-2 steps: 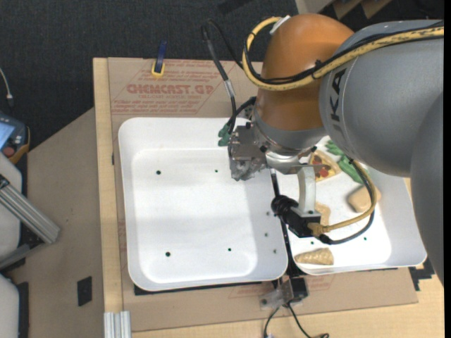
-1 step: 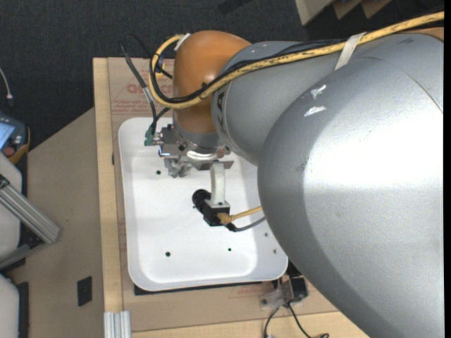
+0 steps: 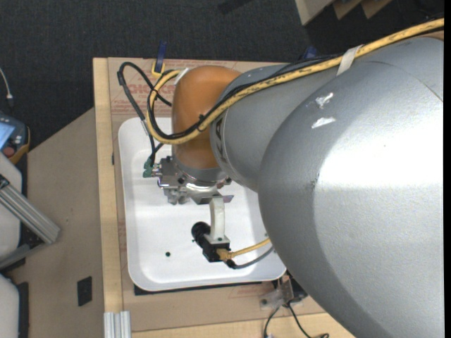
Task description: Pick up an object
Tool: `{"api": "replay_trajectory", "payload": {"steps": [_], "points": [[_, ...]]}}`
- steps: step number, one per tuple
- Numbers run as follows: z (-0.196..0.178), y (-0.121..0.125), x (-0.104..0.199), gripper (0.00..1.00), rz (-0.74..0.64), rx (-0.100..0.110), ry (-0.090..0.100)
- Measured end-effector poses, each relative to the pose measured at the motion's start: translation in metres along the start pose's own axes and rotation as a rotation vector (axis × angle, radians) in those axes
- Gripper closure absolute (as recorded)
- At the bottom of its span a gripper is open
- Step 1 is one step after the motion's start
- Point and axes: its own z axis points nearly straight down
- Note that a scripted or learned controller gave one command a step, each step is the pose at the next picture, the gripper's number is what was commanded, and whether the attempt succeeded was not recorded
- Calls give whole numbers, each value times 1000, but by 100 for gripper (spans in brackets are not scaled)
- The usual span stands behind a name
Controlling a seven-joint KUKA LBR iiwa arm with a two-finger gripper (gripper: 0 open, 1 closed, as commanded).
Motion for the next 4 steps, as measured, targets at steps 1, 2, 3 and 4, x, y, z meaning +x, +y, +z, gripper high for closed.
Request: {"api": "replay_trajectory", "payload": {"steps": [1, 2, 3, 4], "points": [[-20, -50, 0, 0, 1, -2, 0], [-19, -48, -1, 0, 4, -5, 0], [-19, -48, -1, 0, 4, -5, 0], [-19, -48, -1, 0, 4, -5, 0]]}}
